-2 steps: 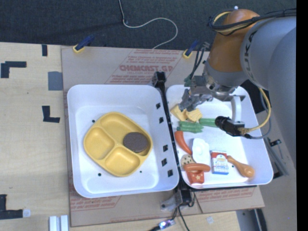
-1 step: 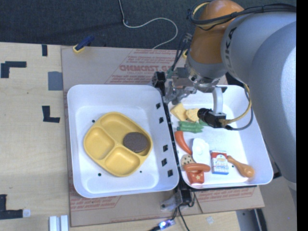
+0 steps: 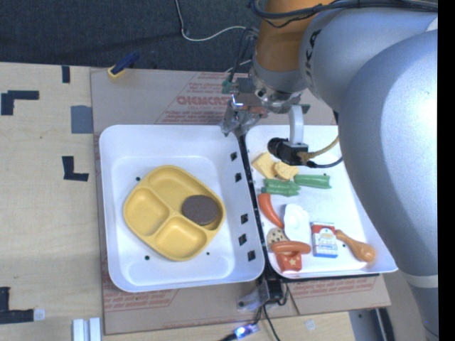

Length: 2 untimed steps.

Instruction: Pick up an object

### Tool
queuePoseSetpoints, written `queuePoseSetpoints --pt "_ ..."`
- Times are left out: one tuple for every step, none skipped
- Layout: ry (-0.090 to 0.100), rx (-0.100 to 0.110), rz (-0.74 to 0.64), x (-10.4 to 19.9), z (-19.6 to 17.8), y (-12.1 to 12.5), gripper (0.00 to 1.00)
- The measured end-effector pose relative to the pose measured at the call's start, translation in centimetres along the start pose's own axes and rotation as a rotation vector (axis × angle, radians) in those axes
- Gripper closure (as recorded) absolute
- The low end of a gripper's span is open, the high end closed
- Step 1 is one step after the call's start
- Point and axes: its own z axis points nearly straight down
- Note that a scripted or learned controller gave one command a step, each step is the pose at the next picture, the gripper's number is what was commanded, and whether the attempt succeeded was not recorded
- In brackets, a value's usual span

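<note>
**Gripper Up by the Wall Between the Bins**

Camera view: The gripper [image 3: 237, 121] is seen at the far end of the bench, right over the wall where the left bin [image 3: 114, 148] and the right bin [image 3: 346, 203] meet. It is held by the grey arm [image 3: 370, 69], which reaches in from the right. Nothing is seen in the gripper. Whether it is open or shut cannot be told from here.

A yellow plate [image 3: 153, 215] is laid flat in the left bin, so its three cups face up. A brown cookie [image 3: 200, 209] is kept in one cup, on the side near the wall.

Most of the toys are gathered in the right bin. Yellow cheese [image 3: 274, 168] is closest to the gripper. A green bean [image 3: 298, 183] is laid just beside it, and an orange carrot [image 3: 269, 208] is next along the wall. A small box [image 3: 324, 239] and a drumstick [image 3: 353, 246] are set at the near end, touching each other.

No toy has been picked yet. The cheese is likely the easiest one to reach, but the wall may be bumped because the gripper is so close to it.
</note>
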Motion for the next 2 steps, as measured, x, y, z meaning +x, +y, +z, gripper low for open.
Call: queuePoseSetpoints --pt "-0.002 0.003 0.003 0.9 2.0 0.7 1.00" --pt "-0.002 0.002 0.003 1.1 0.5 0.0 1.00"
